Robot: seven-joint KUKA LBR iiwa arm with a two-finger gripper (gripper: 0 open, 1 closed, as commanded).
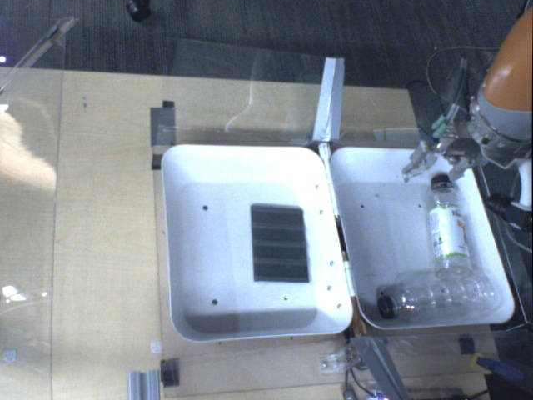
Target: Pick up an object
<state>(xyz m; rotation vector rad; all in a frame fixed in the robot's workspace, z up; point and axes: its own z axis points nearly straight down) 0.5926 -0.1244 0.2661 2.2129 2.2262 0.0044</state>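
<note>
Right bin [366, 223]: labelled bottle [446, 227] along right wall, clear bottle [433, 294] along near wall. Claw [433, 155] above far edge, fingers spread, nothing held, poised for descent.

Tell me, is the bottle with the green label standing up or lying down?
Lying down. The labelled bottle lies flat on the right bin's floor, its cap toward the far wall.

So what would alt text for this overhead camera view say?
A robot gripper hovers over the right white bin, which holds two clear plastic bottles. The left bin holds a dark ribbed block.
</note>
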